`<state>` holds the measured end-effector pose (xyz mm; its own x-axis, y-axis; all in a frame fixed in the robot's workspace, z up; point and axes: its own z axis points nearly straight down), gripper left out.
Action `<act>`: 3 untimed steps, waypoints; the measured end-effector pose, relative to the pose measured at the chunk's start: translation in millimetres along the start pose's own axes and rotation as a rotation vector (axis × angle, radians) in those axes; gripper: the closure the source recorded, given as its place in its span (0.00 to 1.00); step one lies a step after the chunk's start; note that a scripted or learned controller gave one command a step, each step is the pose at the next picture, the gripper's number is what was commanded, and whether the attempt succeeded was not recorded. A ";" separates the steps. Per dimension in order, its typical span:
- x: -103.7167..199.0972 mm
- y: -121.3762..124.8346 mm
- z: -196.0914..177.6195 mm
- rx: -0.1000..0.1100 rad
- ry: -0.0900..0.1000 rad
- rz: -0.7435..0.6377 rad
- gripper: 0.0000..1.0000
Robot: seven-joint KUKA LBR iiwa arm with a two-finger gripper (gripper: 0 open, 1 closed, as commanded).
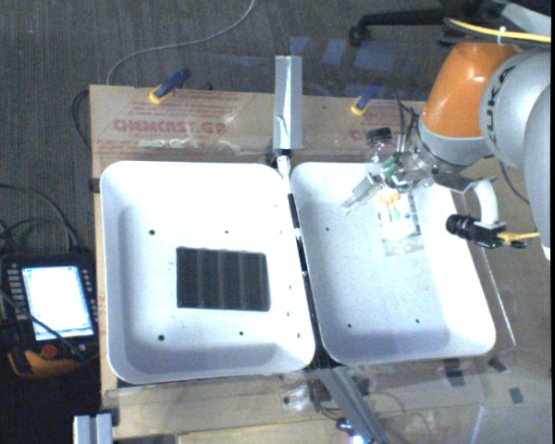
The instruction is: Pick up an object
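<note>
Dark ribbed object [222,278] lies mid-left bin [129,192], clear of walls; claw [388,178], seemingly open, hangs over right bin [462,331].

Dark grey carpet [166,26]; thin cable [224,28]; chair base [388,28]; handheld screen [51,302] at left

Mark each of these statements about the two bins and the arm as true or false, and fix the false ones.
1. A dark ribbed rectangular block lies in the left bin. True.
2. The claw is over the left bin. False: it is over the far part of the right bin.
3. A clear plastic item lies in the right bin below the claw. True.
4. The dark block leans against the wall of its bin. False: it lies flat near the middle of the bin's floor.
5. A handheld screen unit glows to the left of the bench. True.
</note>
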<state>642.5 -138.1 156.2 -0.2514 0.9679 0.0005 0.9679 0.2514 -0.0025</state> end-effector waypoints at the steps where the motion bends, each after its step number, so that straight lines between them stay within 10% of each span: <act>1: -58.7 7.0 52.7 -0.011 -0.004 -0.095 0.00; 2: -76.2 -4.9 56.9 -0.013 0.005 -0.124 0.00; 3: -74.0 -3.1 47.2 -0.015 0.006 -0.127 1.00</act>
<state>657.9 -210.5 109.0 -0.3720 0.9282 0.0061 0.9282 0.3719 0.0130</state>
